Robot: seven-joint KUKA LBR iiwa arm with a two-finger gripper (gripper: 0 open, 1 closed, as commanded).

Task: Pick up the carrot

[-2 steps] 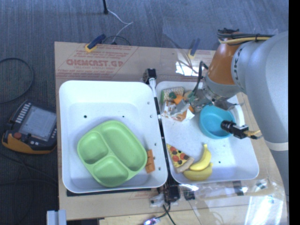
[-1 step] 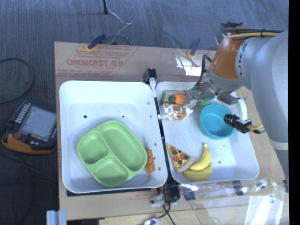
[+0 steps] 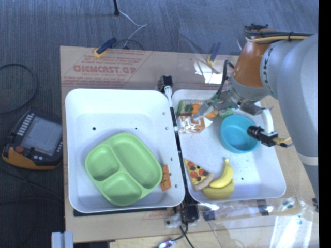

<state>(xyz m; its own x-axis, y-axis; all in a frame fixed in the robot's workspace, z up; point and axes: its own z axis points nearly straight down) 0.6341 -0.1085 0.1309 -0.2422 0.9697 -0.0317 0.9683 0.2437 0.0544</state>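
**benchwatcher:** Camera view, looking down at a slant. Two white bins on the counter (image 3: 103, 61). The left bin (image 3: 77, 112) has a green divided plate (image 3: 123, 168) in it, and the carrot (image 3: 165, 177) is the small orange piece wedged just beside the plate's right edge, close against the bin's right wall. The right bin (image 3: 269, 182) holds a blue bowl (image 3: 237, 134), a banana (image 3: 221, 182), a pizza slice toy (image 3: 195, 173) and a printed snack packet (image 3: 190, 117) near the top.

**iiwa_fan:** And where's the pincer?

**benchwatcher:** The pincer (image 3: 217, 105) sits over the top of the right bin, between the packet and the bowl's rim. It's small and cluttered there, so it can't be told how far apart it stands, and nothing can be made out in its hold.

**iiwa_fan:** So not at the carrot.

**benchwatcher:** Nope, well apart. The carrot lies down and to the left of it in the picture, across the divider between the bins, toward the near edge. Its long axis looks roughly top-to-bottom in the frame, running along the wall. My guess is the arm has to cross the divider and close across the short width, and the plate and wall crowding both sides could make that tight.
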